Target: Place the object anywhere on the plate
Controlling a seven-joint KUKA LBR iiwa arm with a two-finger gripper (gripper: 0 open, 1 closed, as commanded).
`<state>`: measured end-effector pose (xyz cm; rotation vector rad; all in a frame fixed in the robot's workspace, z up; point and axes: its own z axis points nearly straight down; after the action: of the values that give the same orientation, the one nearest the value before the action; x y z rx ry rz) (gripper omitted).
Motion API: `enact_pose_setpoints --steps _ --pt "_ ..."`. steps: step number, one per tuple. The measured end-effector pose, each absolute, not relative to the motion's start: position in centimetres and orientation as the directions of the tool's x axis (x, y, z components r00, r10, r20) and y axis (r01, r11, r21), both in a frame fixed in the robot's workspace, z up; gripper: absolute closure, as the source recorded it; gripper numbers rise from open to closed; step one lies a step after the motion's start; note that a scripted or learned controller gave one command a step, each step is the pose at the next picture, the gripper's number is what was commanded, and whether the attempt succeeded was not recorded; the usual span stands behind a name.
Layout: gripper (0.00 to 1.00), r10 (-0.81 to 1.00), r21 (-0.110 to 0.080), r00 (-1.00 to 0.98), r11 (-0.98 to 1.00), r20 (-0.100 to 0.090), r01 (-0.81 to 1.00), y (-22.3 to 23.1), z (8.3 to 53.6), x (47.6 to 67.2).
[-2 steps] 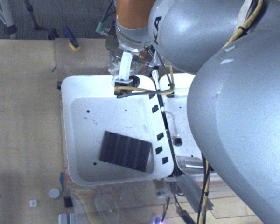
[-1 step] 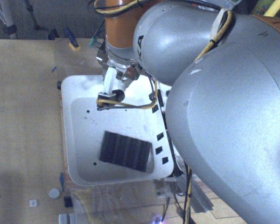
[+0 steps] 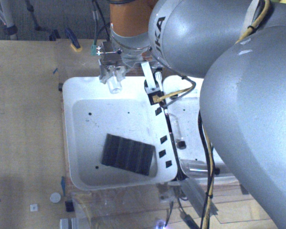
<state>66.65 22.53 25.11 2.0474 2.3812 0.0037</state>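
Nearest you, at the bench's front edge [image 3: 19, 142], small bits of hardware lie on the wood, among them a pale round cap [image 3: 55, 197]; just behind, the left white bin [image 3: 78, 128] holds the object, a dark ribbed rectangular block [image 3: 127, 154], lying flat and slightly skewed on the bin floor toward its front right corner; you see the right bin [image 3: 190, 128] beside it, largely covered by the grey arm [image 3: 238, 80]; farther back, above the left bin's rear rim, hangs the gripper [image 3: 113, 80] beneath the orange band [image 3: 128, 8]; you cannot tell how it is set, and the block lies well apart from it.
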Motion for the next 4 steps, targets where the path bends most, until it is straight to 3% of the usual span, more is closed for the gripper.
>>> enact_pose_setpoints --steps 1,2,3,4 --pt "1.0 0.99 0.003 0.141 -0.141 0.001 0.99 20.3 35.9 66.2" --pt "1.0 0.96 -0.003 0.279 -0.279 -0.001 0.96 22.5 23.7 66.1" --pt "1.0 0.96 -0.002 0.278 -0.278 0.0 0.96 22.5 24.8 66.2" --pt "1.0 0.996 -0.004 -0.087 0.087 0.001 0.996 12.1 16.3 66.6"
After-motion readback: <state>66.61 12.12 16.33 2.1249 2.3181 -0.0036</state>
